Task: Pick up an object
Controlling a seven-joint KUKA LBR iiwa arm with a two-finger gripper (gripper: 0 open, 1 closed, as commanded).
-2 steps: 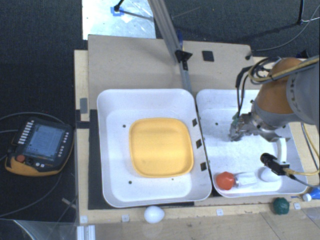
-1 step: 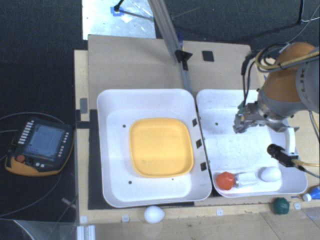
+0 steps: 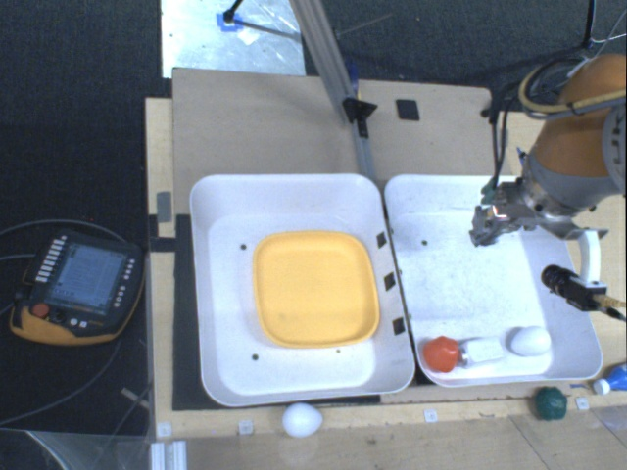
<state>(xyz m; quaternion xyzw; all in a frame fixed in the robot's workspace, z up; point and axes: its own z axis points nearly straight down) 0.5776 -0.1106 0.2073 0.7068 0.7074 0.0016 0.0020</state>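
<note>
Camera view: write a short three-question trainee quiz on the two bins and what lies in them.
1. True or false: the square yellow plastic plate lies in the right shallow white bin.
2. Multiple choice: the small orange-red ball lies at that bin's A) far edge, B) near-left corner, C) centre.
3. Fill in: the white egg-shaped object on the bench lies just in front of the ___ shallow white bin.

Key
1. False; the plate is in the left bin.
2. B; it lies beside a white tube-shaped object and a white rounded object, while the robot's hand is above the far part of that bin.
3. left
</note>
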